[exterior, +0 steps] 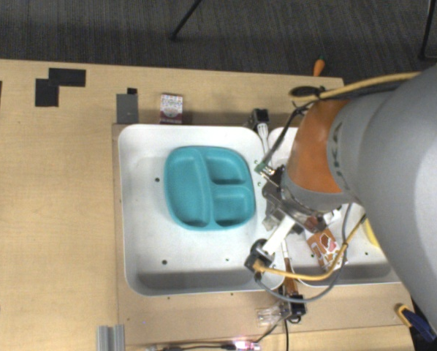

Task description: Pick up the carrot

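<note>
The carrot cannot be picked out with any certainty: by my judgement it lies in the right bin (366, 268), towards the worktop's right edge, hidden beneath the arm's wrist, since that is where the arm is bent down. The only thing visible on that bin's floor is a small brown and orange patterned piece (325, 244) just beside the wrist, too small to identify. The claw (294, 215) hangs low over the inner side of the right bin, close to the wall it shares with the left bin (142, 269); whether it is spread or pressed together I cannot tell, because the wrist and the orange band (313, 152) cover it from above. This steep downward pose suits a reach straight to the bin floor. A yellow cable (306, 275) loops from the wrist across the right bin's near rim and could snag there. In the left bin a teal divided plate (207, 187) sits near the middle, well apart from the claw and no hindrance. A small box (172, 107) stands on the worktop beyond the left bin's far rim.
</note>
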`<state>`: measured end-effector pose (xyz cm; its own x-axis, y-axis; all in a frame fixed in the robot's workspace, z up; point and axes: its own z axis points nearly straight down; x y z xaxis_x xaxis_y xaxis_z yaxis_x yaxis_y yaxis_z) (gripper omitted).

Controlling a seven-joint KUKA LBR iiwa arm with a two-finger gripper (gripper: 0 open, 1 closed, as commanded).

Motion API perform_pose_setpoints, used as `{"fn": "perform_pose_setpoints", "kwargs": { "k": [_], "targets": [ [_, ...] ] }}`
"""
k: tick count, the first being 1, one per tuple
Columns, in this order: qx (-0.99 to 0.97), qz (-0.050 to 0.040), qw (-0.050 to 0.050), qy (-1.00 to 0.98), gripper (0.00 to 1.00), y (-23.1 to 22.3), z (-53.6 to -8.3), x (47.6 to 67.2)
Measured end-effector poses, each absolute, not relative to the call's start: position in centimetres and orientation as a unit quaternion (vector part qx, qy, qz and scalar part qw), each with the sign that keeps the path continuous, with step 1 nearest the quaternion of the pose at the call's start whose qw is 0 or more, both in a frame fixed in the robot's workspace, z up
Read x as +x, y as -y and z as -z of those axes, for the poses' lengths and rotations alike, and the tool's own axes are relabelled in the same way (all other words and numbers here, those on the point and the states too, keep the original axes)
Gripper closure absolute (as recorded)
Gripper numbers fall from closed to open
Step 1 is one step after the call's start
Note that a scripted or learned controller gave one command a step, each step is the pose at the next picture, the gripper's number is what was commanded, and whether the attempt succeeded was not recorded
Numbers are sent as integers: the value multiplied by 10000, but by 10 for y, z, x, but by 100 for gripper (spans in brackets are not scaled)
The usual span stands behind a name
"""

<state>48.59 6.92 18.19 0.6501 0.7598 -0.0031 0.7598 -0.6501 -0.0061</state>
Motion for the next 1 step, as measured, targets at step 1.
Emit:
{"fn": "perform_pose_setpoints", "kwargs": {
  "k": [1],
  "targets": [
    [-7827,9,-15,6224,100,-12,-185,544]
  ]
}}
